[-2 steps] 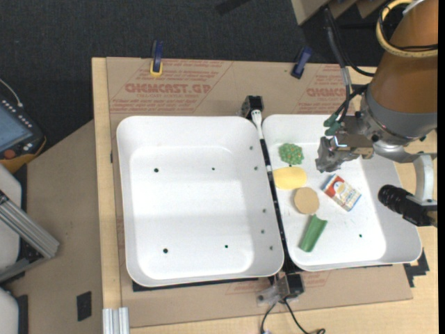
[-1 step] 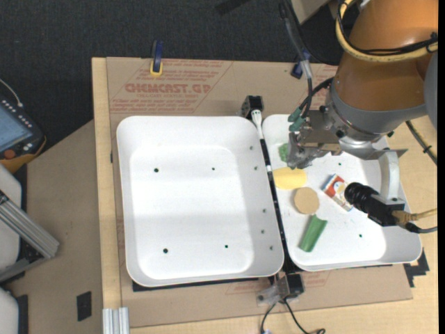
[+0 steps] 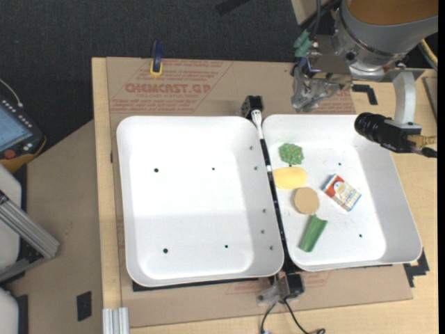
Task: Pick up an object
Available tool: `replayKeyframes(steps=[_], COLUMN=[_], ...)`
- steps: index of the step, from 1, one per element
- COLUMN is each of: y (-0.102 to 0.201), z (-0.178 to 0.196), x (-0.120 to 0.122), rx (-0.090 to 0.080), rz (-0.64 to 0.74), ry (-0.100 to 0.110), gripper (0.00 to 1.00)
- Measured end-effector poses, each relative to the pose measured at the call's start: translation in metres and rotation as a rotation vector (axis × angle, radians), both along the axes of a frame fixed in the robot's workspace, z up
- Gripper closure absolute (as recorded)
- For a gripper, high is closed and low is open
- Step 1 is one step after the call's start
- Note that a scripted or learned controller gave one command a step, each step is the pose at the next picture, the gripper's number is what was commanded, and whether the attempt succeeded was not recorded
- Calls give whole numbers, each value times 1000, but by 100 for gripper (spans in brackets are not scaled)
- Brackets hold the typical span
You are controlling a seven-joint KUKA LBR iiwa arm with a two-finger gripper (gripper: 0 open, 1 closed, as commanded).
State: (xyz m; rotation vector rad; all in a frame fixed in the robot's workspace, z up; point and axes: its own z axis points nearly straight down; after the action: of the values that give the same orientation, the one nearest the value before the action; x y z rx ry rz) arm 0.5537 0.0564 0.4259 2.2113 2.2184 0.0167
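Metal gripper (image 3: 311,97) above right bin's (image 3: 389,186) far rim, finger opening indiscernible, nothing visibly held.

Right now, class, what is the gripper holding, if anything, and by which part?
Nothing: the gripper hangs above the right bin's far rim, nothing between its fingers.

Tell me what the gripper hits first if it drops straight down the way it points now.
Probably the back rim of the right bin, or the cardboard just behind it. The gripper hangs over that edge, short of the green leafy piece. Depth is hard to judge from this slanted view.
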Motion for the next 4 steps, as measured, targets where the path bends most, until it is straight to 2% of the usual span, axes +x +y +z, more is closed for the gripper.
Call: replayKeyframes(steps=[1, 2, 3, 4], y=[-47, 10, 23, 22], z=[-115, -87, 2, 7], x=[-65, -74, -74, -74], rx=[-2, 1, 2, -1], rz=[-10, 4, 0, -1], ry=[29, 11, 2, 10], gripper=[100, 100, 100, 100])
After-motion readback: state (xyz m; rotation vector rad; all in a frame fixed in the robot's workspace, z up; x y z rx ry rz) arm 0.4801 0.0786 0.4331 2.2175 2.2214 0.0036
